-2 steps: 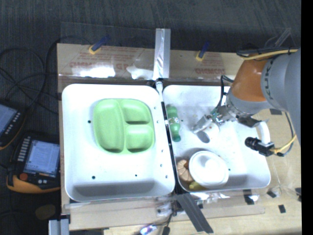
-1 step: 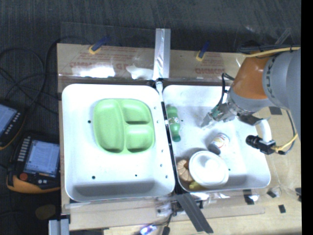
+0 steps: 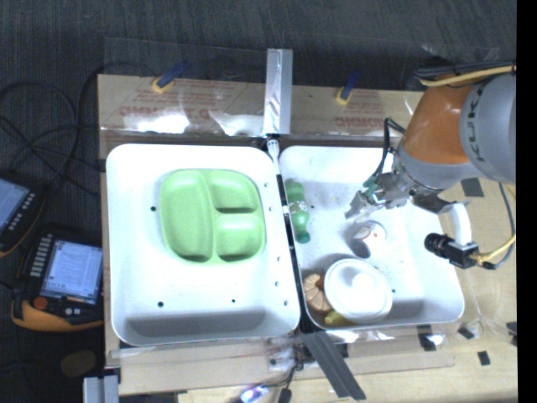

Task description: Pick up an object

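Objects in right bin [image 3: 419, 225] — green bottle [image 3: 296, 211] by left wall, white bowl [image 3: 359, 288] near front, small cup [image 3: 367, 233] just below gripper [image 3: 367, 203] — all unlifted; claw poised above, nothing visibly held, opening impossible to tell; grasp remaining.

Bench [image 3: 126, 99] bears left bin [image 3: 134, 292], right bin [image 3: 436, 284], side by side

The grey arm with its orange band [image 3: 440, 133] reaches in from the right, its two-finger gripper [image 3: 367, 204] angled down-left.
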Controlling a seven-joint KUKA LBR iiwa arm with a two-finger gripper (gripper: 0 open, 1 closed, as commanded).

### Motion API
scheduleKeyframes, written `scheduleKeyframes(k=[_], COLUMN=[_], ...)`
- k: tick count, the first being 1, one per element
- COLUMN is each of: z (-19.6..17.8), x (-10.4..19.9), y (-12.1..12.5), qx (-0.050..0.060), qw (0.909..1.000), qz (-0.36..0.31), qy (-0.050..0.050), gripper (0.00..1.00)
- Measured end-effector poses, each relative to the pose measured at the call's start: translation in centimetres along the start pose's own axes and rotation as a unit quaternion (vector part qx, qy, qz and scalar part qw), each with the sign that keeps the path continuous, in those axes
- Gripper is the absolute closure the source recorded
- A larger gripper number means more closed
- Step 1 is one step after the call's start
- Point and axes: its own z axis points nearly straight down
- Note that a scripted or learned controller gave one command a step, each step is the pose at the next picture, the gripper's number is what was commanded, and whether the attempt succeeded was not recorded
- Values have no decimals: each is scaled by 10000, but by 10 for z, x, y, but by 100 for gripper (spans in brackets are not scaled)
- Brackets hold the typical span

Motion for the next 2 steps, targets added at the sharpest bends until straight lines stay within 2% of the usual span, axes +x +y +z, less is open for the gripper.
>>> scheduleKeyframes(k=[1,2], z=[0,68], x=[0,-40], y=[0,-29], qx=[0,-54], qw=[10000,9967], qz=[1,-809], qy=[2,-34], gripper=[0,0])
